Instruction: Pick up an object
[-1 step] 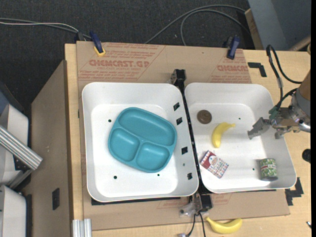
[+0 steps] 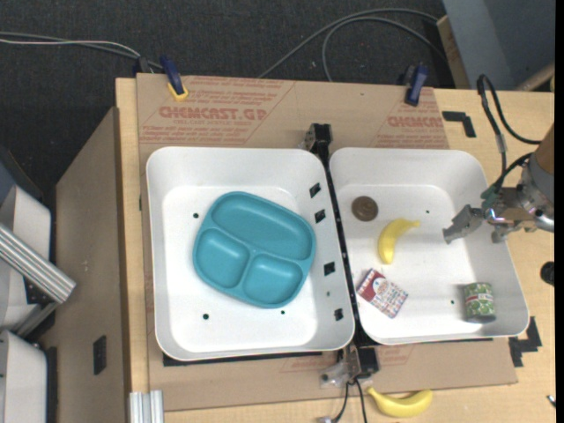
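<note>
Overhead, two shallow white bins sat side by side on a cardboard-covered bench (image 2: pixel 264 95), the left bin (image 2: pixel 167 236) holding a teal divided plate (image 2: pixel 254 248) that lay flat near its centre, three compartments facing up. Across the black divider, the right bin (image 2: pixel 414 161) carried four small things, well apart from one another: a brown round disc (image 2: pixel 364 207) at about 10 o'clock on the bin floor, a yellow banana (image 2: pixel 394 237) just beside it toward 4 o'clock and curving downward, a red-and-white packet (image 2: pixel 381 292) at roughly 7 o'clock near the divider, and a small green can (image 2: pixel 478 300) at 5 o'clock close to the bin's near-right corner. The arm's gripper (image 2: pixel 476 219) reached in from 3 o'clock over the right bin's far-right wall, one grey finger (image 2: pixel 460 225) angling down and left toward the bin floor; nothing lay between its fingers, and whether they stood wide or narrow could not be told. The banana lay toward 9 o'clock from that finger, apart from it, and the can sat toward 6 o'clock of the gripper, also untouched. A second banana (image 2: pixel 404 402) rested outside the bins on the bench's near edge at 6 o'clock, beside a black clamp. A blue clip (image 2: pixel 173 77) and another (image 2: pixel 415 84) pinned the cardboard at its far edge, and grey cables (image 2: pixel 370 20) looped over the dark floor at 12 o'clock.
</note>
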Robot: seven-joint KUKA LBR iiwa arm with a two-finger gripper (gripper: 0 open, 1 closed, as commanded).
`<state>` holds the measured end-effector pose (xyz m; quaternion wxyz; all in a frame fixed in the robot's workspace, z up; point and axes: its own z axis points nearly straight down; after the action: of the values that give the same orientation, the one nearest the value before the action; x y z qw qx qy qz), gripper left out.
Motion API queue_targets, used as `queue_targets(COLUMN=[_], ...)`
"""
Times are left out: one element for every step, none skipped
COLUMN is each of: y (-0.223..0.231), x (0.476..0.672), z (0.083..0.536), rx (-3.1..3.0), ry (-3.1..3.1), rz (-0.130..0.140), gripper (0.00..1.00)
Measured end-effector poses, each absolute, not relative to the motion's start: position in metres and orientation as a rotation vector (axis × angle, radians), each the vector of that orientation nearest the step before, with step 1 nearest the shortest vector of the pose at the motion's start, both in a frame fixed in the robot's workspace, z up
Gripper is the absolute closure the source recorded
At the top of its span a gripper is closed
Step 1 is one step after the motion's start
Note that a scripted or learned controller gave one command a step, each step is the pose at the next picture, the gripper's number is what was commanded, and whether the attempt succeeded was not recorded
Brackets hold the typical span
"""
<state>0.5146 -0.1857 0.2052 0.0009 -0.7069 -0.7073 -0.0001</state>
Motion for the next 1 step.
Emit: queue_targets(y=[-0.189], x=[0.508], z=[0.1442], rx=[-2.217], ry=[-2.215], rz=[0.004], gripper=[0.0])
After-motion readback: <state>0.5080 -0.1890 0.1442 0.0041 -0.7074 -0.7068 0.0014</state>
